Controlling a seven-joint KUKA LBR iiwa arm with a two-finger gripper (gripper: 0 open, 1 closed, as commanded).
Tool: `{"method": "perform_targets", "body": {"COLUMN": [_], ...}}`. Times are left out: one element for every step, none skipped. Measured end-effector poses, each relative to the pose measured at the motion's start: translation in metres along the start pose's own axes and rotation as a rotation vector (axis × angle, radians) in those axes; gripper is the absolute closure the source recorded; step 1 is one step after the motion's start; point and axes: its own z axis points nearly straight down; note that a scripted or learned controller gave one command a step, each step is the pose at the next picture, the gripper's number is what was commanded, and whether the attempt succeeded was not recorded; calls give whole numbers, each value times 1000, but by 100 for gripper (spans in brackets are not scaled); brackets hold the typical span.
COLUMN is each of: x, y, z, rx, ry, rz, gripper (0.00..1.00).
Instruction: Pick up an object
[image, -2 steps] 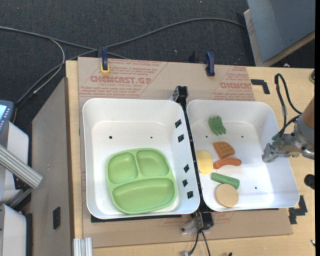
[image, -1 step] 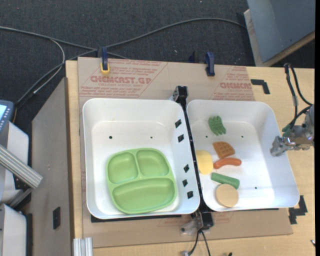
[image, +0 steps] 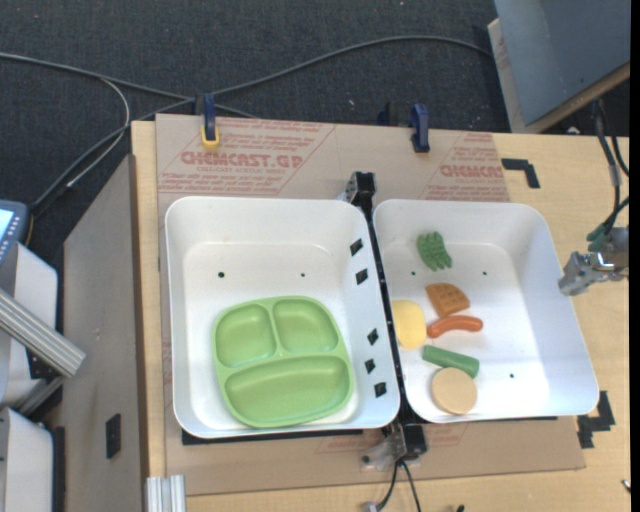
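looks like a robotics lab setup, white bins (image: 200, 300) clamped (image: 209, 125) onto a plywood counter (image: 330, 160), loose cables (image: 300, 70) trailing over dark carpet (image: 80, 40)

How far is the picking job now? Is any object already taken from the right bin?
Nothing looks done yet. The green leafy piece, the orange waffle, the sausage, the yellow piece, the green bean and the tan disc all lie in the right bin. The gripper sits at that bin's right rim, away from them. The whole pick is left.
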Motion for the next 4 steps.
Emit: {"method": "perform_targets", "body": {"x": [51, 94, 143, 193], "y": [8, 11, 16, 28], "z": [13, 12, 5, 1], "rx": [8, 8, 5, 5], "ry": [4, 4, 4, 4], "rz": [-1, -1, -4, -4], "gripper": [100, 100, 100, 100]}}
